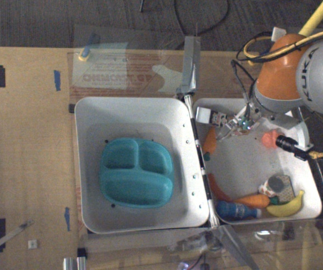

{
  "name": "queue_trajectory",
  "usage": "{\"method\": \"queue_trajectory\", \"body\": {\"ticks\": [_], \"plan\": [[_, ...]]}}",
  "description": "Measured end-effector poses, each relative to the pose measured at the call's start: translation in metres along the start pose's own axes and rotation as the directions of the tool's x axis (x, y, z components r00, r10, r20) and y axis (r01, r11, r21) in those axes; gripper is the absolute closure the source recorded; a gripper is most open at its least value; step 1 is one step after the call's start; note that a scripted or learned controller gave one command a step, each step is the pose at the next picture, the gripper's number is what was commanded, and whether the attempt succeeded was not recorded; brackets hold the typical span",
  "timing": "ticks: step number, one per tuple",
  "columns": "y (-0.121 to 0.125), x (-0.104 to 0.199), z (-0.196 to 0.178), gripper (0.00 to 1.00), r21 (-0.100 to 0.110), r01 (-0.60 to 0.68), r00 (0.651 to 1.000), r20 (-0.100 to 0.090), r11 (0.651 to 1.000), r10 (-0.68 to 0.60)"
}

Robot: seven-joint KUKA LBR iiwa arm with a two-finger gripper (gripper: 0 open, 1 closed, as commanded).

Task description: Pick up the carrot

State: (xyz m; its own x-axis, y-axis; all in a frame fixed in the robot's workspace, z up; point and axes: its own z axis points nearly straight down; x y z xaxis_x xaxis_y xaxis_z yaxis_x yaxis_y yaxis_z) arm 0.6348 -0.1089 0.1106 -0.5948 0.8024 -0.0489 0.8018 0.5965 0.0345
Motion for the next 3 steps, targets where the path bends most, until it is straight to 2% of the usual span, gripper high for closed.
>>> {"method": "queue_trajectory", "body": {"ticks": [1, 2, 3], "plan": [[-0.1, 0.005, -0.007, 0.0, 0.033, -0.008, 0.999, -0.045, 0.999, 0.009], [-0.094, -0.001, -0.064, 0.0, 0.027, 0.089, 0.995, -0.046, 0.996, -0.087], [-0.054, 0.033, 0.003, 0.0, 0.039, -0.098, 0.994, -0.046, 0.994, 0.1]]}}
